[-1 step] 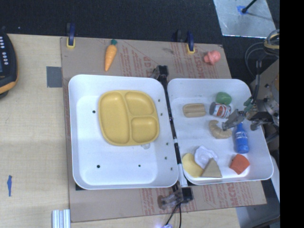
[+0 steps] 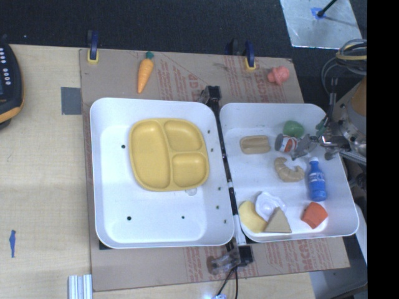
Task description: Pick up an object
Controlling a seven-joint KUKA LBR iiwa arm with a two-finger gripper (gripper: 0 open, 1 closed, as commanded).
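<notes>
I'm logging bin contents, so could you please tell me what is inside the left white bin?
The left white bin holds one yellow divided plate, lying flat with three compartments that hold nothing. Whatever lies beneath the plate is covered.

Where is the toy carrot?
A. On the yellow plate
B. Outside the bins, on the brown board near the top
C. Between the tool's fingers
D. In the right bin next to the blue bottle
B. The toy carrot lies on the brown board above the left bin, apart from the yellow plate and outside both bins.
</notes>
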